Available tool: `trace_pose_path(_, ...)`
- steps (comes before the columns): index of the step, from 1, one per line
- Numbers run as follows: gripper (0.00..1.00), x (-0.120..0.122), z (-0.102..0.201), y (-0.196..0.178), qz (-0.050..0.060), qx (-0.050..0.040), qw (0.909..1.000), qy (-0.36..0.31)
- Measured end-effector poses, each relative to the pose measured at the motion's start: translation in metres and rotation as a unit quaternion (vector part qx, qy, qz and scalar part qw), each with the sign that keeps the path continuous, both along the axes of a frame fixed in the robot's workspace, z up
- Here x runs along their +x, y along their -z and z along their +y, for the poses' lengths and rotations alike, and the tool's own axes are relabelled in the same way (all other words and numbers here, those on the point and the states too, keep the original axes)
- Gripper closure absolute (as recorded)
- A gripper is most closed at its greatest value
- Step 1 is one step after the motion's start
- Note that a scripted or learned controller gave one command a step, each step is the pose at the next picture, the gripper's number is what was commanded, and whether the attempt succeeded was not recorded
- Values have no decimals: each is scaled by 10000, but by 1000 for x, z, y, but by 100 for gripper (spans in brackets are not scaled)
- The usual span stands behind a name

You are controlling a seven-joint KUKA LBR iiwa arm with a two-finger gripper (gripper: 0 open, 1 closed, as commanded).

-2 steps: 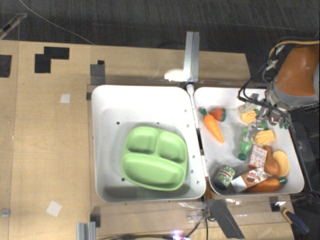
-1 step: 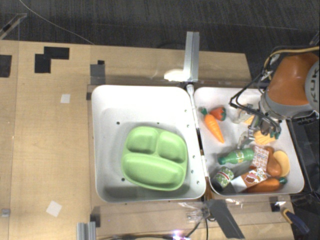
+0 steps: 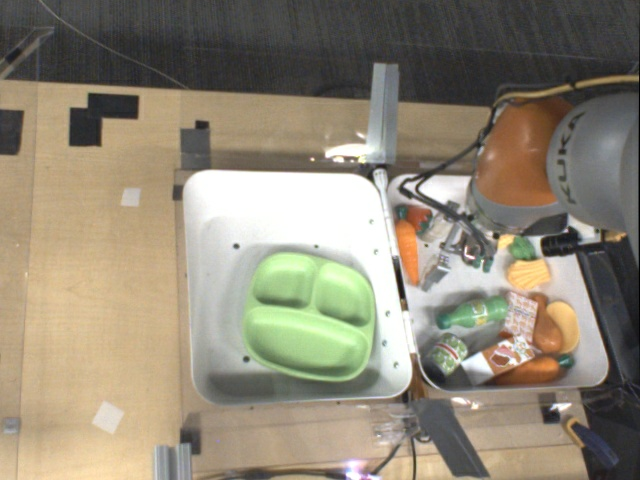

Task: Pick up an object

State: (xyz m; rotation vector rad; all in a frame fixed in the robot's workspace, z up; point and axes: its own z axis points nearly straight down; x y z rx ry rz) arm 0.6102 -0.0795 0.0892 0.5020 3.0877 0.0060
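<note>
- Two shallow white bins are seen side by side on the wooden worktop (image 3: 90,298).
- The left bin (image 3: 215,208) is taken up by a green divided tray (image 3: 310,315), three compartments, sat a bit below the middle.
- The right bin (image 3: 592,363) is where all the pickable stuff is piled.
- An orange carrot (image 3: 407,251) is laid along the right bin's left wall, up near the top.
- A green bottle (image 3: 473,314) is lying on its side around the middle of that bin, with a small green can (image 3: 449,353) just below it.
- A yellow corn-like piece (image 3: 528,272) is parked to the right of the tool, and a tan rounded item (image 3: 560,325) is further down by the right wall.
- A red-and-white packet (image 3: 512,349) is wedged between the can and an orange sausage-shaped thing (image 3: 527,371) at the bottom.
- The grey arm (image 3: 600,158) with its orange band is reached in from the right over the top of the right bin.
- The tool (image 3: 447,258) is hung low just beside the carrot, above the green bottle; whether it's spread or pressed together can't be told, it's all a blur of metal and cables there.
</note>
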Motion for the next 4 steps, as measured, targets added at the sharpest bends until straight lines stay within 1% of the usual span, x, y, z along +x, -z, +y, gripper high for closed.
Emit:
trace_pose_path(1, 0, -53, -6, -1, -22, 2, 9954, 956)
trace_pose_path(2, 0, -31, -8, -1, -12, -12, 9976, 692)
trace_pose_path(3, 0, -92, -14, -2, -34, -2, 9938, 1115)
trace_pose_path(4, 0, -116, -5, -2, -66, -6, 9912, 1321)
